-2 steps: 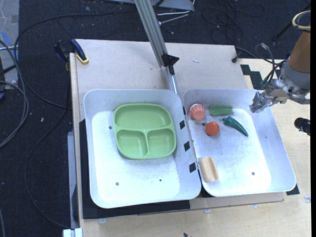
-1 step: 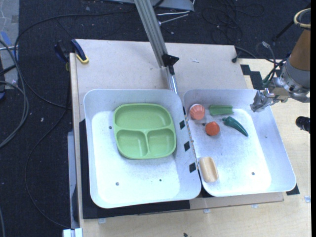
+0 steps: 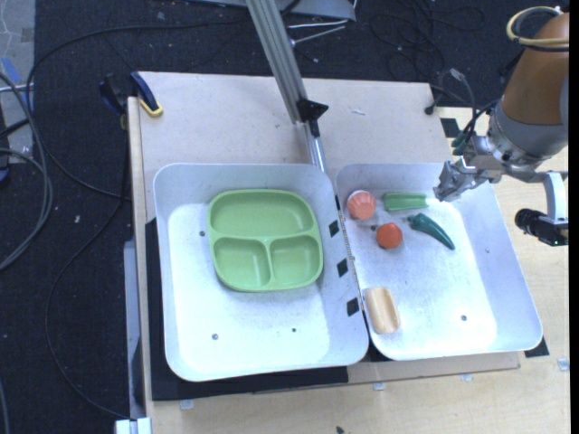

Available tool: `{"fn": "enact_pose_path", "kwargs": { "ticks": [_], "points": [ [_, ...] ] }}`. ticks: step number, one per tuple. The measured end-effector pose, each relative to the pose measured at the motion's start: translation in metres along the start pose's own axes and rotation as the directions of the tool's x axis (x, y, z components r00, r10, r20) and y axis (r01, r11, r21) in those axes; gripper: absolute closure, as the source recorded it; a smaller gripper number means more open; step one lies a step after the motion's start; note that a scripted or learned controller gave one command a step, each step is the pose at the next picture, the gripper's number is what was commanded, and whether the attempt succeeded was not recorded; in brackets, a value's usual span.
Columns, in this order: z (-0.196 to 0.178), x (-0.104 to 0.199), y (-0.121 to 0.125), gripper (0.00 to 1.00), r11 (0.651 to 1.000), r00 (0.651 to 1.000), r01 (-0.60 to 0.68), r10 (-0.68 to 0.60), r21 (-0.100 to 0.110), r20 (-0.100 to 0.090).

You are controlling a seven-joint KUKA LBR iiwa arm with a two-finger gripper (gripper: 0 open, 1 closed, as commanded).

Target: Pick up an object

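Bench holds two white bins; right bin (image 3: 507, 297) has a dark green pepper (image 3: 432, 231) near its back edge, just below the gripper (image 3: 450, 186). Likely light, stiff, slick plastic (grip mid-body across the width). Can't tell jaw state.

floor (image 3: 63, 269): dark, speckled carpet, black cables (image 3: 54, 165) trailing | my worktop (image 3: 226, 120): pale wood board | metal pole (image 3: 276, 43) slanting across top | light: even, no hard shadows
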State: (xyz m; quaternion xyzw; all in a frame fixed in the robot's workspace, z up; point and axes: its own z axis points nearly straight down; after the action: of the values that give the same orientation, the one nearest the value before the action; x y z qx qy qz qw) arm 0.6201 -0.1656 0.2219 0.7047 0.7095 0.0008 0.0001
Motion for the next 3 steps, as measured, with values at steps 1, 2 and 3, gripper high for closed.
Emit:
{"fn": "enact_pose_path", "kwargs": {
  "ticks": [1, 2, 3],
  "points": [
    [-0.011, 0.050, -0.003, 1.00, 1.000, 1.000, -0.001, 0.001, 0.001, 0.000],
    [-0.019, 0.098, -0.008, 1.00, 1.000, 1.000, 0.001, -0.001, 0.001, -0.001],
    [-0.015, 0.146, -0.022, 1.00, 1.000, 1.000, 0.000, 0.000, 0.004, -0.001]
  ]
}}
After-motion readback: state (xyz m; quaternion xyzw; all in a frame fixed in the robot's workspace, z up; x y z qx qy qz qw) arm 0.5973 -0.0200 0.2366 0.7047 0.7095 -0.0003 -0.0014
